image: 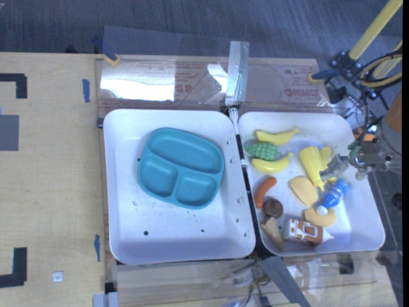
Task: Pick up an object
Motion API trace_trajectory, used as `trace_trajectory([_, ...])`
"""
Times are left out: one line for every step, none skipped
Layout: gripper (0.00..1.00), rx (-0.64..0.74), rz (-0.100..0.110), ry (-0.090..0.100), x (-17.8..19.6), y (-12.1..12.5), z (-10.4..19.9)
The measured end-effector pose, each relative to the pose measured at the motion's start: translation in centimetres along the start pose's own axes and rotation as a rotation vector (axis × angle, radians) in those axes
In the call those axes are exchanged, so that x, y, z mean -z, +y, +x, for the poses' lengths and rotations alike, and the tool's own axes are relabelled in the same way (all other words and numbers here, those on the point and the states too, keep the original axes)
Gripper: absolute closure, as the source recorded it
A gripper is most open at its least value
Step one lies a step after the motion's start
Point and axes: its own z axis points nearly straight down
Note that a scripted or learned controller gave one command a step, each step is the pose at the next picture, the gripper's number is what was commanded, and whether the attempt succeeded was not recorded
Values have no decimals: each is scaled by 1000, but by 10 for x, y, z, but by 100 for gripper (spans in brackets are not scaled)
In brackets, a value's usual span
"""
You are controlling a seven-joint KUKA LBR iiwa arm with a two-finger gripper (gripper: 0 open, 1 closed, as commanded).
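robot lab test bench | two white bins taped to a plywood top | toy food and a blue divided plate | cabling and a yellow pole at right

Arm: cut off by the right edge, only wrist hardware in frame. Pincer: small and blurred over the right bin; finger spacing cannot be told. Yellow bottle: right side partly covered by the pincer. Blue-and-white bottle: label too small to read. Printed carton: print illegible. Brown piece at the bin's front left: kind cannot be told. Desk: cut by the left edge.
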Motion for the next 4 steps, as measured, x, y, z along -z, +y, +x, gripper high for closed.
trace_trajectory([0,98,-15,-7,-96,11,-9])
trace_trajectory([100,96,-19,-8,-85,12,-9])
trace_trajectory([0,96,-17,-8,-86,11,-9])
trace_trajectory([0,79,-6,-3,-101,54,-7])
